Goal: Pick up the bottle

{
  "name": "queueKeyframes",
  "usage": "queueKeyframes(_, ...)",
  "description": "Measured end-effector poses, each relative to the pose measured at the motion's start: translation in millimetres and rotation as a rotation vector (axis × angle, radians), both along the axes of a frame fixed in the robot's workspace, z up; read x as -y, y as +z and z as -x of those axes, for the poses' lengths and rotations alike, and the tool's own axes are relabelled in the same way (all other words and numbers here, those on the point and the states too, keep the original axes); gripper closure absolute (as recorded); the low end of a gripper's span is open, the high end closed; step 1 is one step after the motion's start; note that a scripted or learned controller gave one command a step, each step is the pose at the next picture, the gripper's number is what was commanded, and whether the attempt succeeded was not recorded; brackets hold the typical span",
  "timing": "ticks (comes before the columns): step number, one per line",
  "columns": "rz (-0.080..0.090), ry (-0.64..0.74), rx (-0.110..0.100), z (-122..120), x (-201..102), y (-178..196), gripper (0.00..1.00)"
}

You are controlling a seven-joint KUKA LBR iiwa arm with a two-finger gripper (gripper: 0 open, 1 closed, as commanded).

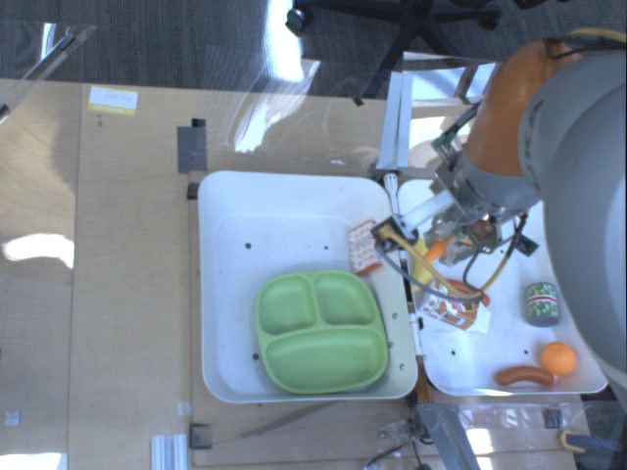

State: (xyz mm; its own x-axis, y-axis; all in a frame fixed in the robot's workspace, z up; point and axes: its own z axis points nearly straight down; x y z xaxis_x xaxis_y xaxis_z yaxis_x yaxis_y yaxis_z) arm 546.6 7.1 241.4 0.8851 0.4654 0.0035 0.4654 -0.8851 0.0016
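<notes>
Left of the gripper (431,241) lies a pale green three-compartment plastic tray (321,344) in a white shallow bin (220,292), while right of it sit an orange ball (558,358), a reddish-brown sausage (525,376) and a green patterned can (541,303).

Two white bins (225,262); one green divided tray (321,331); one orange (558,358); one sausage (524,376); one can (541,303).

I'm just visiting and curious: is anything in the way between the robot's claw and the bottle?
If the bottle is the small green container in the right bin, only a flat printed packet lies on the floor between it and the gripper; nothing tall seems to block the way.
</notes>
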Motion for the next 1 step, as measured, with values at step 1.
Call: queueKeyframes(1, -0.001, -0.02, -0.005, 5.5, -70.0, -58.4, 1.0)
